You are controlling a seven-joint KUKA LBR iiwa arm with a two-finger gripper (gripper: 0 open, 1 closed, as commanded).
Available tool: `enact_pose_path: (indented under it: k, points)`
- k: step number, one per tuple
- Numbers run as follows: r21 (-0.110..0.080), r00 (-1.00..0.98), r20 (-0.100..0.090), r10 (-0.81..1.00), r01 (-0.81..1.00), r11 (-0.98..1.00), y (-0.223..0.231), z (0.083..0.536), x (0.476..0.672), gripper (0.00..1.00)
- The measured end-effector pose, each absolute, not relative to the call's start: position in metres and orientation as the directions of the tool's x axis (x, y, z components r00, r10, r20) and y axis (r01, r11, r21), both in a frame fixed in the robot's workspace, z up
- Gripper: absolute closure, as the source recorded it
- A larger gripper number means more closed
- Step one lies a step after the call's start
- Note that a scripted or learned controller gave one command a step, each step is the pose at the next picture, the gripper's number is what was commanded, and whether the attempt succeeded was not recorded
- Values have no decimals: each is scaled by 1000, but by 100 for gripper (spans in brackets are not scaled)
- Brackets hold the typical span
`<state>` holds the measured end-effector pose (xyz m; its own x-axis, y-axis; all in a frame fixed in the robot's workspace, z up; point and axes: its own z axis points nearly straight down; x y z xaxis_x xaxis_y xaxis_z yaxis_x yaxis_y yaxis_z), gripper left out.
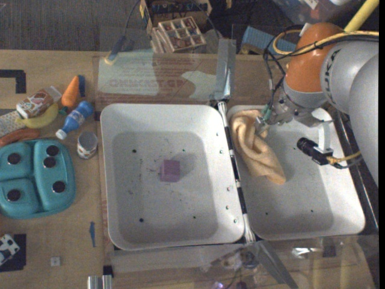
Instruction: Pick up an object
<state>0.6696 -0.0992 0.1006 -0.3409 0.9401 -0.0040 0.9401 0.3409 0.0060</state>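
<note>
Camera view: far left on the bench lie a teal toy tray (35, 176), a small blue bottle (74, 118) and a can (87, 144). The left bin (114, 179) has a little purple block (170, 170) in its middle. In the right bin (337, 215) a floppy tan cloth (257, 152) lies long-ways from top left down to lower right. The gripper (263, 123) sits right on the cloth's top end, seemingly pinching it. The bin wall is close beside.

Grey carpet (66, 11) fills the upper left of the frame; a wooden surface (54, 65) spreads below it.
</note>
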Motion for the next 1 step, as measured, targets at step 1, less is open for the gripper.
enact_pose_path:
  k: [1]
  points:
    - [5,-541,-6,841,841,541,-113,178,664,100]
